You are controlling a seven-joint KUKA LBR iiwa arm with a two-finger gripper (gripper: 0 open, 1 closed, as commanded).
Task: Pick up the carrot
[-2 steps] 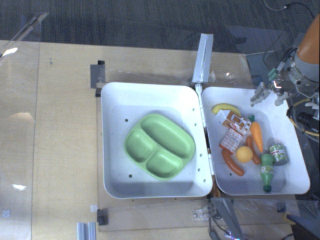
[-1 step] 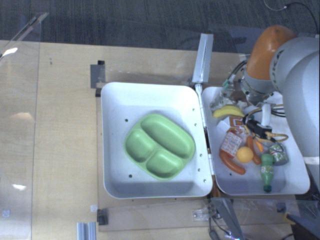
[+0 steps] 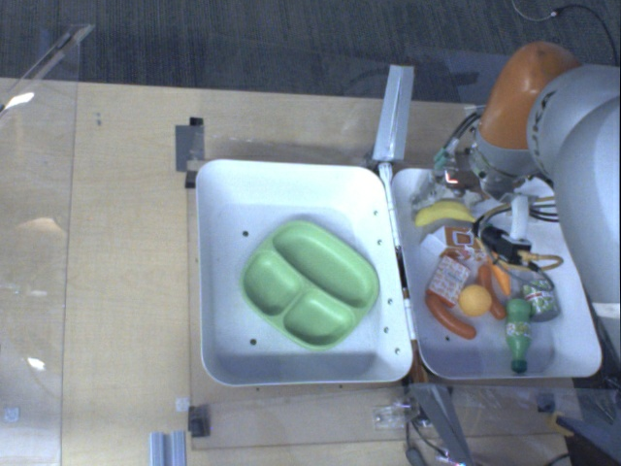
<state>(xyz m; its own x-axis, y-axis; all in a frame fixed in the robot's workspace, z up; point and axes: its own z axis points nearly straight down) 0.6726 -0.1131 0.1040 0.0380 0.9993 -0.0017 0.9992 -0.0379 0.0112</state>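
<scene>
- Pincer (image 3: 456, 175) was seen over right bin (image 3: 582, 357), above banana (image 3: 441, 212); finger state could not be told.
- Carrot (image 3: 499, 282) was left lying beside orange (image 3: 474, 301).

tabletop (image 3: 107, 289): pale wood, running across the view below a dark carpeted floor (image 3: 243, 17).
left bin (image 3: 218, 260): shallow, white, square with rounded corners, resting directly on the tabletop.
right bin (image 3: 582, 352): white, just beside the left bin on its right, their rims almost touching.
metal bar (image 3: 393, 115): grey, upright on the tabletop behind the left bin's far right corner.
black bracket (image 3: 191, 144): at the left bin's far left corner.
second black bracket (image 3: 197, 419): below the left bin's near left corner.
</scene>
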